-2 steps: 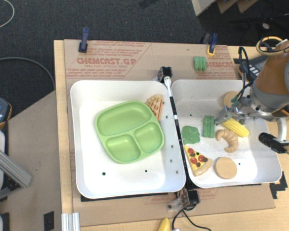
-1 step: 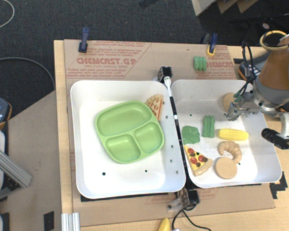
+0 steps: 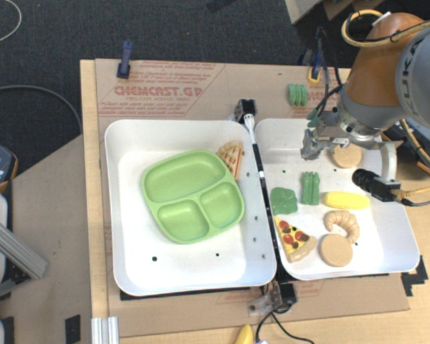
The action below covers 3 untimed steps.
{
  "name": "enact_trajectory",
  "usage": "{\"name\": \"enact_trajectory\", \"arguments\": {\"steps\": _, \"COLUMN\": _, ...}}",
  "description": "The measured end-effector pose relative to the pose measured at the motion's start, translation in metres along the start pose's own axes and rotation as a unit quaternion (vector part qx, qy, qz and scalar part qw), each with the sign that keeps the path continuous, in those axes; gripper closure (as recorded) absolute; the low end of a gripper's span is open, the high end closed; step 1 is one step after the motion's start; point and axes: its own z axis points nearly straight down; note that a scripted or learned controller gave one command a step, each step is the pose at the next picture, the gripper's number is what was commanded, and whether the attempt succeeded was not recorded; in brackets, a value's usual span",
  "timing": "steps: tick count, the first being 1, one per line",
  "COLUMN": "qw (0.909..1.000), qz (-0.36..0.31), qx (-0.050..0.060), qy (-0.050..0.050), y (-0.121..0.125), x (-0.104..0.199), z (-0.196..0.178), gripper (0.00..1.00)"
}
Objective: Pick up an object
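Toy foods in right bin (image 3: 408,253): pizza slice (image 3: 295,238), croissant (image 3: 342,223), banana (image 3: 346,201), green pieces. Tan disc (image 3: 346,156) partly hidden under arm. End effector (image 3: 314,143) above bin's upper part; finger state unreadable. Waffle (image 3: 231,158) half-tucked behind green plate (image 3: 193,196).

Bench cover: brown cardboard sheet (image 3: 165,92), printed red lettering.
Clamps: blue clamp (image 3: 125,58) at far-left edge, another blue clamp (image 3: 315,69) at far-right.
Floor: dark carpet (image 3: 93,13), looping cable (image 3: 7,13).
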Motion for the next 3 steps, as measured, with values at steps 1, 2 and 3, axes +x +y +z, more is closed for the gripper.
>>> {"name": "enact_trajectory", "arguments": {"steps": 1, "qw": 1.0000, "qz": 0.006, "qx": 0.006, "qy": -0.003, "y": 0.038, "x": -0.033, "z": 0.087, "gripper": 1.00}}
{"name": "enact_trajectory", "arguments": {"steps": 2, "qw": 1.0000, "qz": 0.001, "qx": -0.002, "qy": 0.000, "y": 0.063, "x": 0.067, "z": -0.011, "gripper": 1.00}}
{"name": "enact_trajectory", "arguments": {"steps": 3, "qw": 1.0000, "qz": 0.002, "qx": 0.003, "qy": -0.001, "y": 0.062, "x": 0.152, "z": -0.003, "gripper": 1.00}}
